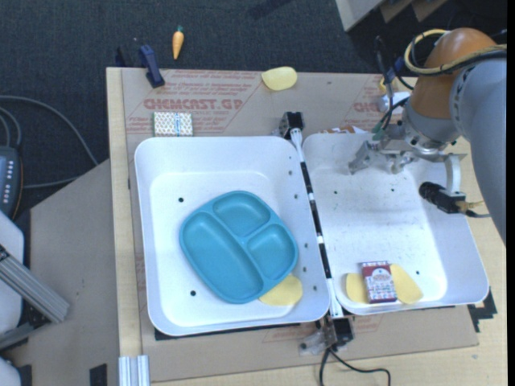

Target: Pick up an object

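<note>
Lying near the front edge of the right bin (pixel 451 284), a small red box (pixel 378 283) rests on top of a yellow piece (pixel 406 286) that sticks out to either side of it. Both sit well apart from the hand (pixel 378 156), which hangs over the far part of the same bin, close to its back wall; whether it is spread or pressed together I cannot tell, and nothing is visibly pinched in it. Behind the hand rises the grey arm (pixel 483 111) with its orange band (pixel 451 67).

Left of the right bin, the left bin (pixel 161 175) holds a blue divided plate (pixel 237 246), and a second yellow piece (pixel 283 292) peeks from under the plate's near corner. Beyond the bins, on the tabletop (pixel 217 103), lie a yellow lemon-like shape (pixel 279 78), a small patterned packet (pixel 173 124) and a blue clip (pixel 150 65). A toy carrot (pixel 178 43) lies on the dark floor just past the tabletop.
</note>
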You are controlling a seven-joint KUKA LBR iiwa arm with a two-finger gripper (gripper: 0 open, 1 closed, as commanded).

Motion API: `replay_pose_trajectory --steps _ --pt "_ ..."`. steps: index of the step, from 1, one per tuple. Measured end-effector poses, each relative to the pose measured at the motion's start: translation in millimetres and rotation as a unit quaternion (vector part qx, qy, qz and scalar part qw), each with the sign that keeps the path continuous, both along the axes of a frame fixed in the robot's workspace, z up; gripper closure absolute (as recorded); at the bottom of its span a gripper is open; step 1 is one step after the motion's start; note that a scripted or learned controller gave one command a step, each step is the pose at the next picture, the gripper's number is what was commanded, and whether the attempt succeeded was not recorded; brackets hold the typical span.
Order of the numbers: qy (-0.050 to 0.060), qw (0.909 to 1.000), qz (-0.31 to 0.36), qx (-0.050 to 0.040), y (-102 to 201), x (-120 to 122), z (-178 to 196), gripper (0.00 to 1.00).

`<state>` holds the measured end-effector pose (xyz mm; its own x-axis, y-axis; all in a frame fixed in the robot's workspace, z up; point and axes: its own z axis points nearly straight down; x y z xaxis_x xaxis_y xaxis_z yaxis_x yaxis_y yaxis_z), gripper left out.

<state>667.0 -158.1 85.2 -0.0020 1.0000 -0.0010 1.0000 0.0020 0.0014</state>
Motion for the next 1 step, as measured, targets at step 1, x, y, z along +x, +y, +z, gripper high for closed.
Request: replay_pose_trajectory --steps 1 --pt "0.001 1.0 -0.001 -0.0001 -66.5 -55.4 69.6 0.0"
